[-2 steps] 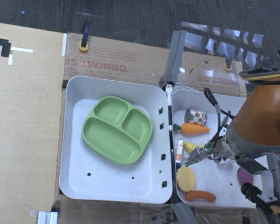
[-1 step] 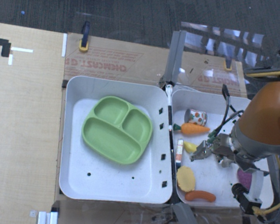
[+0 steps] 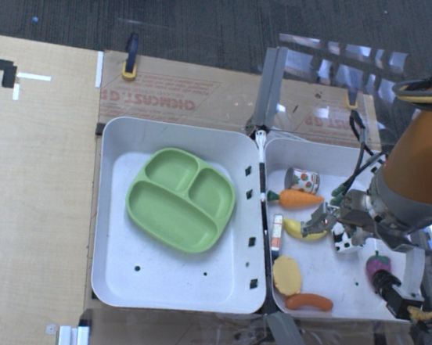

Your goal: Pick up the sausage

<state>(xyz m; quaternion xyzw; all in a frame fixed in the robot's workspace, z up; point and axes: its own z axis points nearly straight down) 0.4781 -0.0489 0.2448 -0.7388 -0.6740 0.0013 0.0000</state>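
The sausage (image 3: 309,302) is a reddish-orange link lying flat near the front wall of the right bin (image 3: 356,305). It sits just in front of a yellow round piece (image 3: 288,275). My gripper (image 3: 325,220) hangs over the middle of that bin, right above a yellow banana (image 3: 305,232). It is well behind the sausage and not touching it. The grey arm with its orange band (image 3: 427,160) comes in from the right.
An orange carrot (image 3: 301,199) and a small printed can (image 3: 303,178) lie at the back of the right bin. A black-and-white toy (image 3: 343,241) and a purple vegetable (image 3: 378,265) lie under the wrist. A green divided plate (image 3: 181,199) sits in the left bin (image 3: 109,264).
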